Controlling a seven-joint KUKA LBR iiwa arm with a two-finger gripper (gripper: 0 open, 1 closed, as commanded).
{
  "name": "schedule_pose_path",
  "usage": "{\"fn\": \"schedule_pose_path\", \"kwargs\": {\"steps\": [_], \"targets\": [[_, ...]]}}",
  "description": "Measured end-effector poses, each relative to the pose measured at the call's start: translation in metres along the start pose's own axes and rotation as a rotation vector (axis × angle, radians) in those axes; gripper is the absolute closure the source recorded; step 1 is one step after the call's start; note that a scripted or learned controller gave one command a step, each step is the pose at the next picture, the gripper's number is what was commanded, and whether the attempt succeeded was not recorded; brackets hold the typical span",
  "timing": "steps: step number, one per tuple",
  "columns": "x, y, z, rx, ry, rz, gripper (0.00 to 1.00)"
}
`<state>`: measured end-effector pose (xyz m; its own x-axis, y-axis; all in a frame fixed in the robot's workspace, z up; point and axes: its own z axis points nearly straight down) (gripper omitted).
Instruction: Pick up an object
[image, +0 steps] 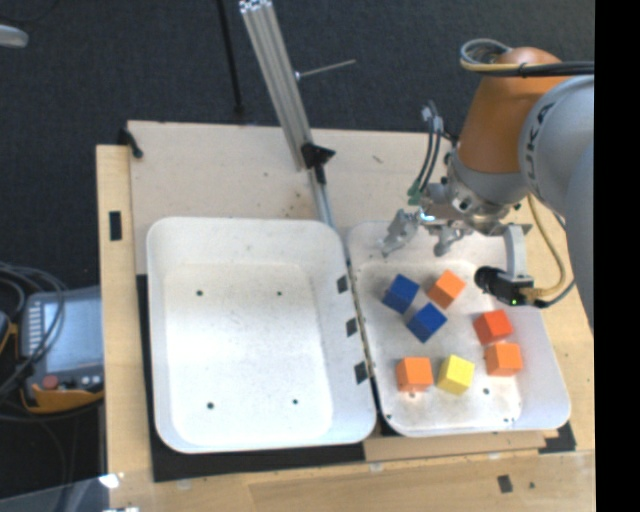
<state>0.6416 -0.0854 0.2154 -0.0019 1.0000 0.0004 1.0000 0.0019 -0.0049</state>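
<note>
I see my hand (424, 232) over the right bin's (540, 410) far edge, fingers spread wide, holding nothing. The blocks lie below it: nearest are a blue block (401, 293) and an orange block (447, 288).

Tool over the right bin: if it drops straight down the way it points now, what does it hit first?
Probably bare bin floor. The tool hangs over the far end of the right bin, and the nearest blocks, a blue block and an orange block, lie nearer the camera. Depth is unclear from this slant.
</note>
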Motion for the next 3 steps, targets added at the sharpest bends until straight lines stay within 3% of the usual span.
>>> {"fn": "schedule_pose_path", "kwargs": {"steps": [1, 3], "targets": [[0.000, 0.001, -0.003, -0.005, 0.000, 0.000, 0.00], [-0.014, -0.012, 0.090, 0.000, -0.002, 0.004, 0.00]]}}
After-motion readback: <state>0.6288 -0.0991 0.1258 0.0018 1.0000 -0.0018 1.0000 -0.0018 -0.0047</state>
